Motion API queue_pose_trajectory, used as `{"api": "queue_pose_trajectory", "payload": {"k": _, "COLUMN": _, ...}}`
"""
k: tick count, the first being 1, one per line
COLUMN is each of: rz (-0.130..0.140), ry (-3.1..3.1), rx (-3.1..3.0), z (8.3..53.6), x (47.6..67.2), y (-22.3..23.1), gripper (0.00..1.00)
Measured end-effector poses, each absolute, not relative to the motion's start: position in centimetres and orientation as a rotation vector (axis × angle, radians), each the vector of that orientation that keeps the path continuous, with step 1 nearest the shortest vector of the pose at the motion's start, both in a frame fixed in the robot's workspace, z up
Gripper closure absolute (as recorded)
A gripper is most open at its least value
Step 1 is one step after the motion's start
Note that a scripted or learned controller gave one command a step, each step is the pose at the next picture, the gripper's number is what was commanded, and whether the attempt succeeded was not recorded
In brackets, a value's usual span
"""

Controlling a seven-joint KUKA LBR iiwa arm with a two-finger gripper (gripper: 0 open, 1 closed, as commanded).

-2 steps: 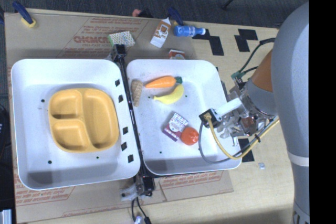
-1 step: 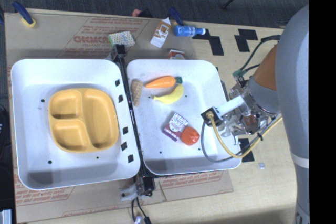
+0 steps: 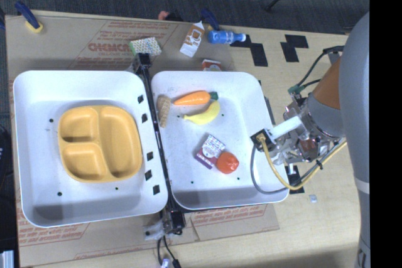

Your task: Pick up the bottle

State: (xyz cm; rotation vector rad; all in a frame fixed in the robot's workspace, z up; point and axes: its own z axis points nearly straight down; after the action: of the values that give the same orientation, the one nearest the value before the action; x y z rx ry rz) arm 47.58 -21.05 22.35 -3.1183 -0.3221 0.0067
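Note:
A small red container with a purple-and-white label (image 3: 218,157), which may be the bottle, lies on its side in the right bin (image 3: 251,81), near the front. A blue bottle (image 3: 223,37) lies on the bench behind that bin, outside it. My gripper (image 3: 294,150) hangs over the right bin's right rim, to the right of the red container and apart from it. Nothing shows between its fingers.
An orange carrot (image 3: 192,98), a yellow banana (image 3: 204,114) and a tan waffle cone (image 3: 164,109) lie at the back of the right bin. A yellow divided plate (image 3: 100,141) sits in the left bin (image 3: 38,81). Small cartons (image 3: 192,39) lie on the bench behind.

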Motion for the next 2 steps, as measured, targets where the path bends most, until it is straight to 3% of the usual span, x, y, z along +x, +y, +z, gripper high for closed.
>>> {"api": "queue_pose_trajectory", "payload": {"k": 2, "rz": 0.008, "ry": -0.354, "rx": -3.114, "z": 23.73, "x": 47.66, "y": -20.98, "gripper": 1.0}}
